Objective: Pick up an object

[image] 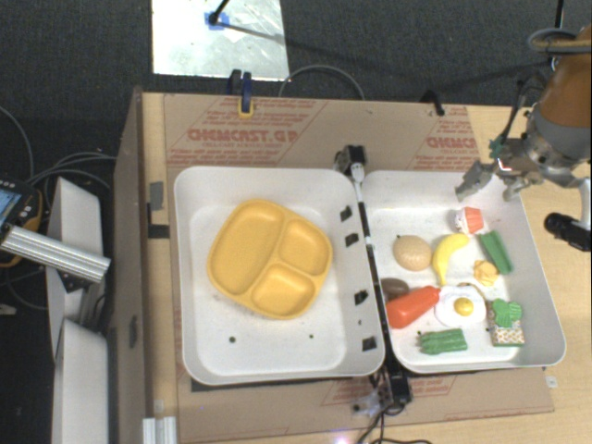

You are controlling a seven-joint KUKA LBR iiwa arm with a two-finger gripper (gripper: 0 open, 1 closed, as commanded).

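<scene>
The right bin [536, 345] holds several toy foods: a beige egg-shaped piece [413, 252], a yellow banana [450, 252], a green pod [495, 251], a small red-and-white piece [472, 218], a red pepper [413, 306], a fried egg [461, 305] and a green bumpy piece [442, 341]. My gripper [490, 184] hangs over the bin's far right corner, just above the red-and-white piece. Its fingers [468, 180] are spread open with nothing between them.
The left bin [199, 340] carries a yellow divided plate [270, 258]. A black divider with clips [363, 248] runs between the bins. A small green leafy toy [506, 311] and a little patterned box [507, 336] lie near the right bin's front right corner. A brown piece [395, 288] lies by the divider.
</scene>
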